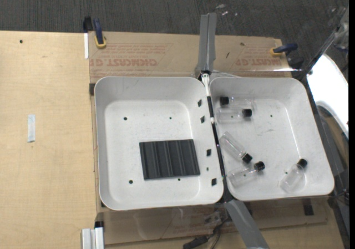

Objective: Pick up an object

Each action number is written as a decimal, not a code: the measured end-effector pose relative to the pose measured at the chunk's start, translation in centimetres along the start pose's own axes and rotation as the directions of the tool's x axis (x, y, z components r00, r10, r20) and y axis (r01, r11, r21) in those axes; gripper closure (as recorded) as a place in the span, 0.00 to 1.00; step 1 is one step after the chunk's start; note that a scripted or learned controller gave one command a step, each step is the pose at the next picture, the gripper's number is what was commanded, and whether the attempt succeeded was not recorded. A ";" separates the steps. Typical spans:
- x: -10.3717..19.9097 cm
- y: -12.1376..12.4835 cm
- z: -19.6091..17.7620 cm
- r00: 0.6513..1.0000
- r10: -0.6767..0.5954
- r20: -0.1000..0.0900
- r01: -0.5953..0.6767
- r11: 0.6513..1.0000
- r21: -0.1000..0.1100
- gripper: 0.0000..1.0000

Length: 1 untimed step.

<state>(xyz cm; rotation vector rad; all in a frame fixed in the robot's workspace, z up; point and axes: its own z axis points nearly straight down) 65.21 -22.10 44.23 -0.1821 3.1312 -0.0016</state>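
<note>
Several small clear vials with black caps lie loose in the right bin [314, 126]. One vial [226, 100] and a second vial [243, 113] lie near the bin's back left corner. A longer vial [235, 147] lies slantwise by the left wall, and another vial [247, 172] lies just below it. A further vial [293, 175] rests at the front right. The left bin [100, 131] holds a flat black ribbed pad [169, 159] near its front.
Both bins rest on brown cardboard [150, 59], held by clamps at the back left [99, 35] and back right [283, 50]. A grey bar [207, 42] runs back from the seam between the bins. A small white strip [31, 128] lies on the wooden bench at the left.
</note>
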 end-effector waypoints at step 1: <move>-0.8 -0.1 -0.1 0.994 -0.106 0.001 0.106 0.994 0.000 1.00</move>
